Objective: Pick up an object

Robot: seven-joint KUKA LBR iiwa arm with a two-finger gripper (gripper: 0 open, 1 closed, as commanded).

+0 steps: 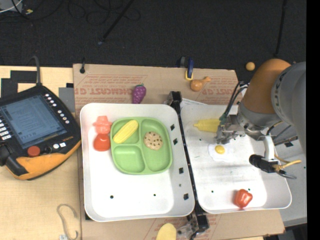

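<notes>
Over the right bin (280,194) the grey arm (280,96) with its orange band reaches in from the right, and its gripper (223,136) hangs low just above a toy fried egg (219,150) on the bin floor. If the pincer is released or clenched, I cannot tell; nothing is seen held in it. Just behind the gripper lies a yellow toy corn cob (206,126), and a red toy pepper (243,198) lies near the front wall of the same bin, well apart from the egg.

The left bin (100,199) holds a green divided plate (141,145). In its back compartments lie a yellow corn cob (125,131) and a cookie (153,141). A pink and red toy (102,133) stands just beside the plate, on the left.

Left of the bins rests a control pendant (35,129) on the bench. Behind the bins, on cardboard, lie a purple grape toy (139,93) and an orange pear-like toy (199,83).
</notes>
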